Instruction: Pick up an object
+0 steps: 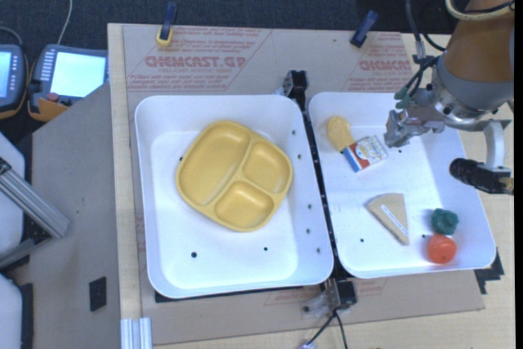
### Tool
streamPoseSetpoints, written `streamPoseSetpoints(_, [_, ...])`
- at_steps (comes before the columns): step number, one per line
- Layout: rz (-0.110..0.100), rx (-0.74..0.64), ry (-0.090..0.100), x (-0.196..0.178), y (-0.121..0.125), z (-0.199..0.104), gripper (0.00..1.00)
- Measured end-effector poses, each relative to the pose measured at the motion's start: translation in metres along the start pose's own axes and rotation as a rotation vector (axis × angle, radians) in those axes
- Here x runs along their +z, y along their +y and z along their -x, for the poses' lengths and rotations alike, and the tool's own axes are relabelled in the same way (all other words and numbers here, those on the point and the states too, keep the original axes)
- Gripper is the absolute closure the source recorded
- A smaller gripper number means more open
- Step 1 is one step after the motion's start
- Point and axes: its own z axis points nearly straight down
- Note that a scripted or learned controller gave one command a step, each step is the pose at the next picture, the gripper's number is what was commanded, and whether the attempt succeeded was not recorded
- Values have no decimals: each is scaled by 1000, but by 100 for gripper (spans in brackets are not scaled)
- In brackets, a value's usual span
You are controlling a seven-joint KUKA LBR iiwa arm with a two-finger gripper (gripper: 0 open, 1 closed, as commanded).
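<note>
Right bin [458, 176], carton [365, 153] just left of fingers [395, 135]

Red print on the brown protective sheet [245, 61] covering the surface reads "CHEMCAST GP", once above the left bin and again, partly hidden, above the right bin. The small red, white and blue packet [364, 153] carries markings too small to read.

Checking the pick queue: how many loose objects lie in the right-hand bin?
5: a yellow piece at top left, a red-white-blue packet beside it, a tan wedge mid-bin, and a green piece above a red ball at lower right. The arm may hide more.
</note>
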Motion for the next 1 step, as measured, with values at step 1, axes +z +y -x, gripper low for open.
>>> streamPoseSetpoints(1, [-1,-1,1,-5,-7,-62,100])
